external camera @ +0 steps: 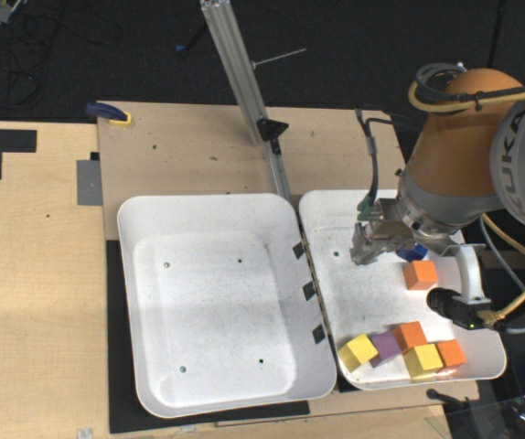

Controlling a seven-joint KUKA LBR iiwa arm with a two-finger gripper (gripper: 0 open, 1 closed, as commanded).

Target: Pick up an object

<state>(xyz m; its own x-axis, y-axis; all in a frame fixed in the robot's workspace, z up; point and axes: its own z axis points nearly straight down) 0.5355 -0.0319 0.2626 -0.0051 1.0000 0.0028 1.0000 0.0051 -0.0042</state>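
Our fingers [365,251] hang over the right bin [331,210]; we cannot tell whether they are apart or closed, and we see no block between them, so the pick seems undone. Near that bin's front edge we count five blocks: two yellow [358,349], one purple [386,344], two orange [411,334]. A third orange block [420,273] sits just right of the gripper.

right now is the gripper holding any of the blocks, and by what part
Cannot be told. The gripper sits low over the right bin, and no block is visible in it. The nearest orange block lies apart, beside it.
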